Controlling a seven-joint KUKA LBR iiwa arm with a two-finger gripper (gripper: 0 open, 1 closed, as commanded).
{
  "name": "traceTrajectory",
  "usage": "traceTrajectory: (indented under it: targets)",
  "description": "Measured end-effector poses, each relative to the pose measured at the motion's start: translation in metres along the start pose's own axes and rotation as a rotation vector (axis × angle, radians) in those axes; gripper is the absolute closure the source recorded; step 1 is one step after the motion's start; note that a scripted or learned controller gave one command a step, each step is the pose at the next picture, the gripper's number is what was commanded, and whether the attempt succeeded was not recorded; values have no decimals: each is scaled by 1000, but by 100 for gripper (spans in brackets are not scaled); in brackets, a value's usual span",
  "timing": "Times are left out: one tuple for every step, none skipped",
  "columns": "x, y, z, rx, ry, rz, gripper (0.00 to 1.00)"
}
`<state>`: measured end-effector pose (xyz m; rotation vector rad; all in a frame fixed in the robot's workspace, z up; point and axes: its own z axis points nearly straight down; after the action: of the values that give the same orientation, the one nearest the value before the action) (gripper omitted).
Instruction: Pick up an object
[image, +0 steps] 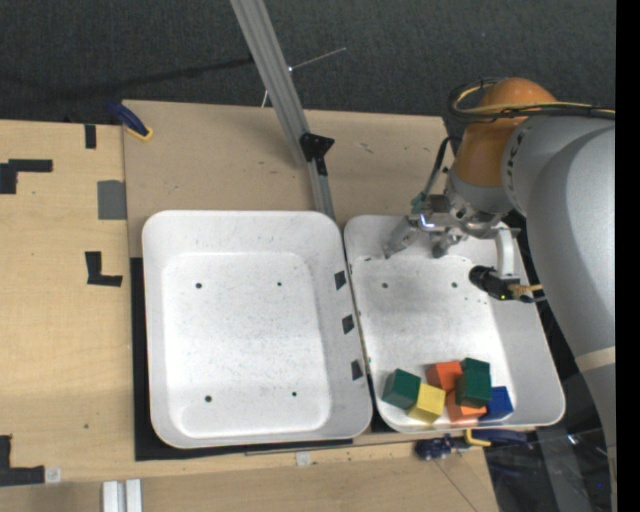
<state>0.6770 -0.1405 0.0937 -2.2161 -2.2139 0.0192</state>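
I'm hovering the hand over the far end of the right bin, can't tell its grip state, while the blocks are sitting piled in the near corner.

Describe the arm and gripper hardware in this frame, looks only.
The arm is bulky, rounded and light grey, with an orange band above the wrist. Thin dark cables loop around the orange section. The gripper is a small metallic grey assembly at the wrist. A black fitting with a small green light sits beside it.
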Motion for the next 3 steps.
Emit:
traceTrajectory:
  targets:
    - [1,-1,-9,1,0,-1,100]
    - [-1,-4,-52,-19,1,-1,100]
    - [3,-9,-113,-21,2,-3,100]
